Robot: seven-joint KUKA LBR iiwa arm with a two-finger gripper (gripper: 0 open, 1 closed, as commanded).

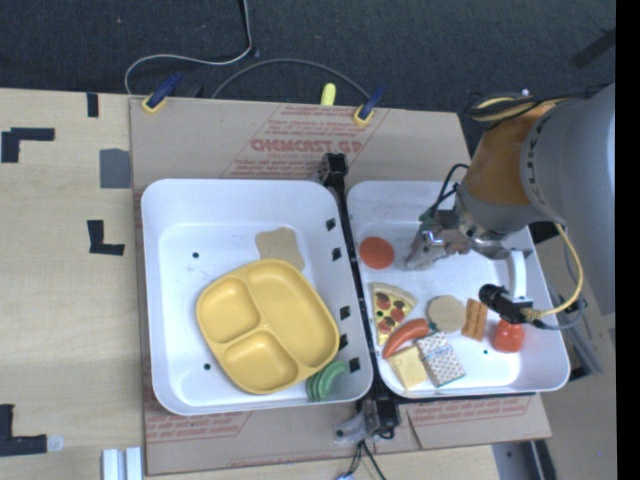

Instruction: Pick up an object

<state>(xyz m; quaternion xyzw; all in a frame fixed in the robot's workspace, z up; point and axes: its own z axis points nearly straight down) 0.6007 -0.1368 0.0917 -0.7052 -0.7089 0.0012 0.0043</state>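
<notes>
**Desk:** What's the risk from where you sit?

**Me:** Starting nearest the camera, the right bin (545, 368) packs a patterned packet (441, 358), yellow block (407, 368), red pepper (403, 336) and pizza slice (390, 306) close together, some touching. If I descend there, I judge the fingers could wedge or drag a neighbour.

**Desk:** And the gripper?

**Me:** The gripper (428, 248) hangs further back over that bin. Its jaws look slightly parted with nothing between them. The orange disc (377, 253) lies just beside it, alone; that's my likeliest target, though it's flat and could slip.

**Desk:** Left bin?

**Me:** The left bin (165, 208) holds a yellow divided tray (266, 324), a green piece (326, 380) at its near corner, and a tan bread slice (280, 247) behind.
</notes>
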